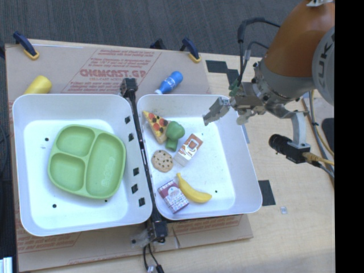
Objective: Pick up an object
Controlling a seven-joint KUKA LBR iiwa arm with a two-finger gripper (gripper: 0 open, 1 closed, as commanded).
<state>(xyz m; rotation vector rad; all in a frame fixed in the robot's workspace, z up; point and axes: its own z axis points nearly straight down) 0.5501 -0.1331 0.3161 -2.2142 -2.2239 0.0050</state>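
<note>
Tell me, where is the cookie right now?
The cookie lies in the right bin, near its left wall, just below the pizza slice and left of the small milk carton.

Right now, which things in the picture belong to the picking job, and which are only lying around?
Belong to the job:
- end effector
- pizza slice
- green toy
- small carton
- cookie
- banana
- red box
- right bin holding them

Lying about:
- green divided plate in the left bin
- blue bottle
- yellow object
</note>
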